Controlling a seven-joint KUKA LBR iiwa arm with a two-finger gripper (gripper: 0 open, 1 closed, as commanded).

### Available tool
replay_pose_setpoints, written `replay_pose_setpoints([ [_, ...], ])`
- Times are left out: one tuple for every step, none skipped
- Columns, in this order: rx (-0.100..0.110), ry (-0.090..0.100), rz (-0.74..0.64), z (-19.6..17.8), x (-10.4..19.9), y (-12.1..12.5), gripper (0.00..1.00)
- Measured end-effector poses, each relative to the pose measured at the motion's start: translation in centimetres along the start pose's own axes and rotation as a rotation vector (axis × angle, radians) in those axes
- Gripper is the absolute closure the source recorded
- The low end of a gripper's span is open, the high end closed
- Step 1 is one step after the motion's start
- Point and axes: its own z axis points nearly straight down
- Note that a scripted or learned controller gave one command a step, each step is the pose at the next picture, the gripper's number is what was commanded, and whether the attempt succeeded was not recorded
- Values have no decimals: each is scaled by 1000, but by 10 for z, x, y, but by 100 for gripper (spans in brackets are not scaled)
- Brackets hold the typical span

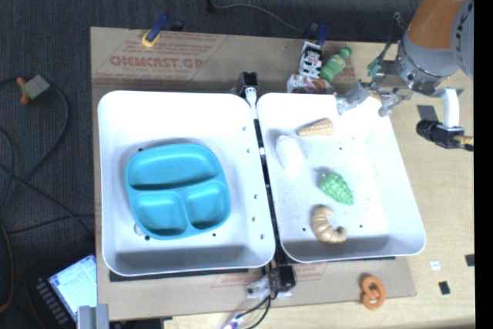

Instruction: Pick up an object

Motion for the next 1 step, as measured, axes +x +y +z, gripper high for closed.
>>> replay_pose_setpoints([
  [3, 1, 0, 109, 7, -15, 0],
])
